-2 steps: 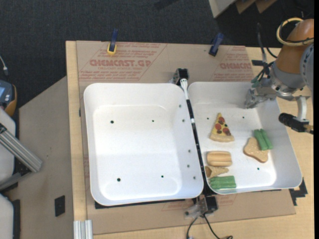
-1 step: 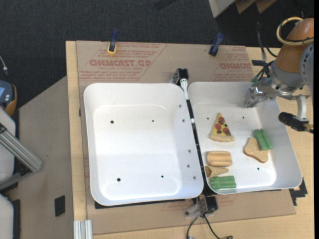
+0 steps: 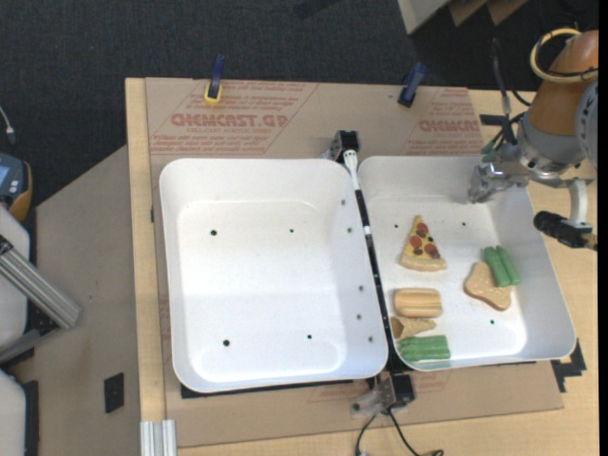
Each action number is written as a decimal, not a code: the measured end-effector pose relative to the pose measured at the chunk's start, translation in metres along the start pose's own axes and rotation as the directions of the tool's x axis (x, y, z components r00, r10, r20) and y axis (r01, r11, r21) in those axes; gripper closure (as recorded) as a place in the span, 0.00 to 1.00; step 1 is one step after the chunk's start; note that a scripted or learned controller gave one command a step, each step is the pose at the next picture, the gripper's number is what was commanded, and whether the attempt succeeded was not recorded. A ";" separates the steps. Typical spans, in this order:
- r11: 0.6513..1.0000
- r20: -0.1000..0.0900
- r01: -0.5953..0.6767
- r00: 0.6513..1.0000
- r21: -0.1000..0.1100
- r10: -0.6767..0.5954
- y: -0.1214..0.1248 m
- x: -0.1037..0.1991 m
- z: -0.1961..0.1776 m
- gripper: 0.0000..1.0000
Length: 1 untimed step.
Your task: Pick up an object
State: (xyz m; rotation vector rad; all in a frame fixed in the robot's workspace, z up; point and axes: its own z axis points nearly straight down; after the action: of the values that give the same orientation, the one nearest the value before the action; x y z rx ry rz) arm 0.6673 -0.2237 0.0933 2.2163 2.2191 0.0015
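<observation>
Two bins side by side, in the right bin (image 3: 532,255) a pizza slice (image 3: 422,245), bread roll (image 3: 417,302) in front of it, gripper (image 3: 483,186) over its far edge

The light is bright and even. The two white bins (image 3: 256,274) shine so much that their walls are hard to see. Shadows are soft and faint. The picture looks a little blurry, maybe grainy.
</observation>
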 end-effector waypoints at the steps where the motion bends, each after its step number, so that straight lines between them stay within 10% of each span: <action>1: 1.000 0.000 0.000 1.000 0.000 0.000 0.000 0.000 -0.004 1.00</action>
State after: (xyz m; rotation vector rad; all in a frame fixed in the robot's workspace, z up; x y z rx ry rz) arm 0.6674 -0.2235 0.0974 2.2162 2.2195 0.0014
